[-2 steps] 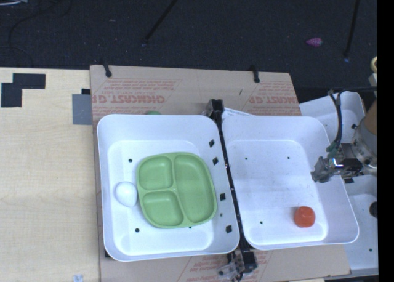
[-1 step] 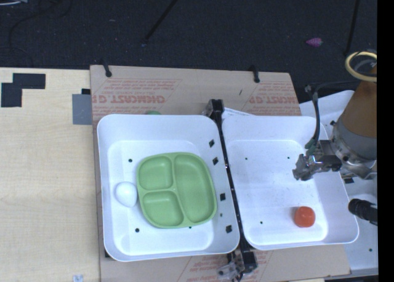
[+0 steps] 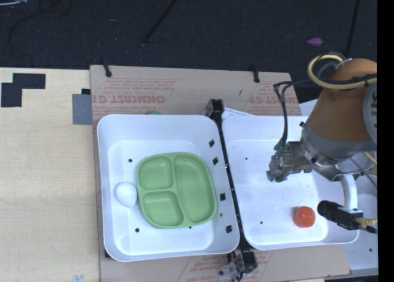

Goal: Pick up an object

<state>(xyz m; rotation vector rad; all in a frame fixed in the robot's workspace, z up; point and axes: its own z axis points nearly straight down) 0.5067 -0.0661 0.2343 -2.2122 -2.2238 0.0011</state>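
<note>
Pincer (image 3: 278, 170): over the right bin (image 3: 258, 151), mid-floor; whether spread or pressed together cannot be told. Nothing seen in it. Orange ball (image 3: 304, 216): same bin, near-right corner, apart from the pincer, nearer and slightly right. Round; no long axis.

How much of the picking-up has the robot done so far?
Nothing looks picked up yet. The claw hangs over the right bin, above and left of the orange ball, which lies on the bin floor. In the left bin, the green tray and white egg also lie untouched. Grabbing and lifting something is still left.
</note>
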